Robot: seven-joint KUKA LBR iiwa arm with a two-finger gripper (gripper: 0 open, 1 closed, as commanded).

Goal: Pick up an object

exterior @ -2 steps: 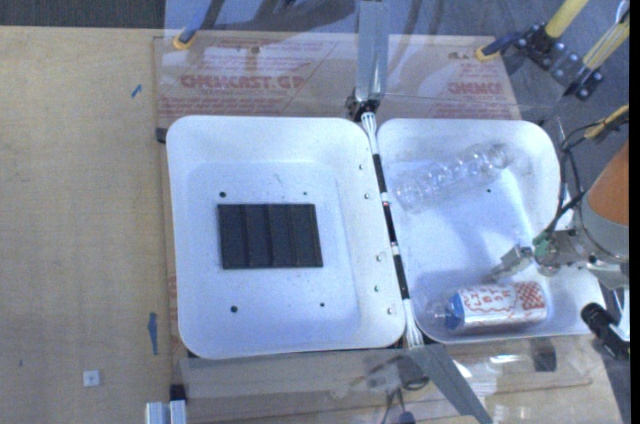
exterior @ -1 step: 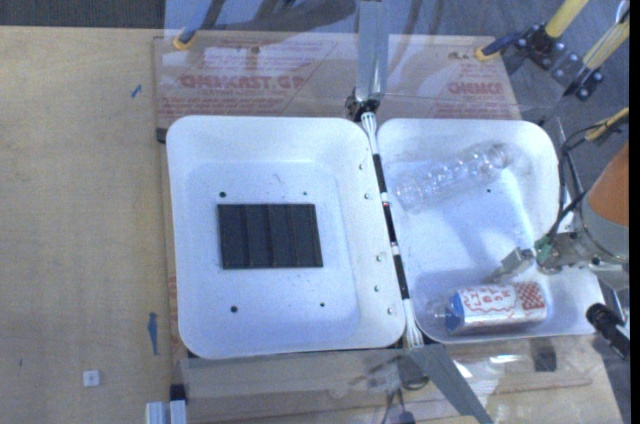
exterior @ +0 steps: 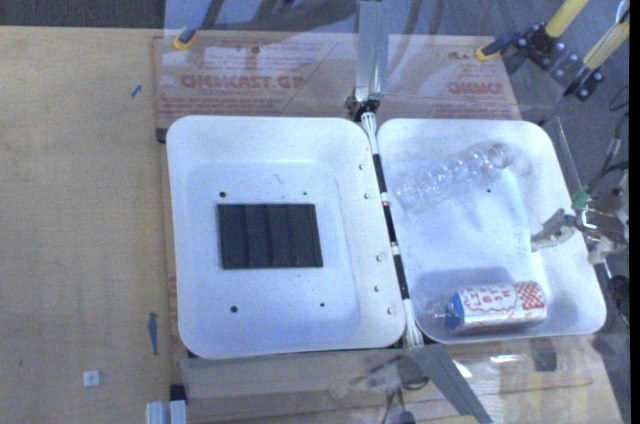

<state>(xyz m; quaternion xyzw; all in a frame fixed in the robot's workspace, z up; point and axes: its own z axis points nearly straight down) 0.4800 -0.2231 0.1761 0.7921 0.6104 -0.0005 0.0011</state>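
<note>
Nearest the camera, low in the right bin (exterior: 560, 152), lies a small bottle with a red-and-white label (exterior: 492, 304), on its side close to the front wall, blue cap end toward the divider between the bins. Further back in the same bin rests a clear plastic bottle (exterior: 450, 177), also on its side and slanted, its far end near the back corner. The left bin (exterior: 190, 152) carries a dark ribbed rectangular pad (exterior: 270, 235) lying flat in the middle of its floor. At the right edge of the right bin, something metallic that looks like the gripper (exterior: 580, 224) pokes in over the rim, well apart from both bottles; whether the pincer is apart or together cannot be told at this size. Nothing is held, so the pick has not yet begun. To do it well, the labelled bottle looks the safer target: opaque, compact, easy to centre on. The approach should come straight down over the middle of its body, jaws set across its short width, mind the front wall just beside it. The clear bottle looks light, thin-walled and likely to roll or crumple under a squeeze.
</note>
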